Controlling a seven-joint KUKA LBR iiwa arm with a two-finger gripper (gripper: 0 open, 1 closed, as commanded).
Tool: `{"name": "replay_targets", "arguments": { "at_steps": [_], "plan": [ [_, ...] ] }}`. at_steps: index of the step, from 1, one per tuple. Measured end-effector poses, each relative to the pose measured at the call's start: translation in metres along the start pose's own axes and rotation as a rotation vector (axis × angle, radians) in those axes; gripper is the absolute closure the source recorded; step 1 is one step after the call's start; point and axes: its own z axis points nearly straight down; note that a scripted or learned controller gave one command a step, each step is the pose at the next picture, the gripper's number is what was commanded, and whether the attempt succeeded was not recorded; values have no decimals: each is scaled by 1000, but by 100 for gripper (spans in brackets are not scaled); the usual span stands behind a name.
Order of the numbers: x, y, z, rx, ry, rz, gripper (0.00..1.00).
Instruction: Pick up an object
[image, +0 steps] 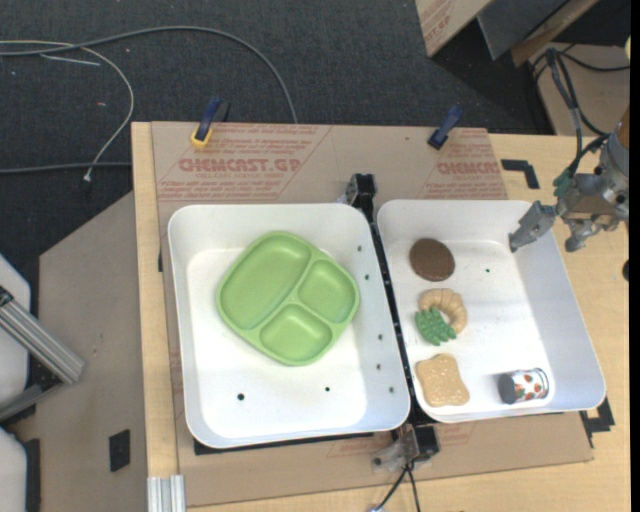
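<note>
The right bin (560, 300) holds a round brown patty (432, 259), a tan ring-shaped pastry (447, 304) with a small green toy (433, 326) against it, a slice of toast (441, 380) and a small can (523, 386) lying on its side. My gripper (553, 232) hovers over the bin's far right corner, open, with nothing between its fingers. It stands well to the right of the patty and apart from every object.
In the left bin (200, 380) lies a green divided plate (288, 297). A black clamp (361, 187) sits at the far end of the seam between the bins. Cardboard (300, 150) lies under both bins.
</note>
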Motion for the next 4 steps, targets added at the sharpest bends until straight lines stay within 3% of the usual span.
{"name": "replay_targets", "arguments": {
  "at_steps": [1,3,4],
  "plan": [
    [1,2,-7,-12,-3,-3,0],
    [0,-5,116,-6,0,-3,0],
    [7,-3,160,-9,-1,-3,0]
  ]
}}
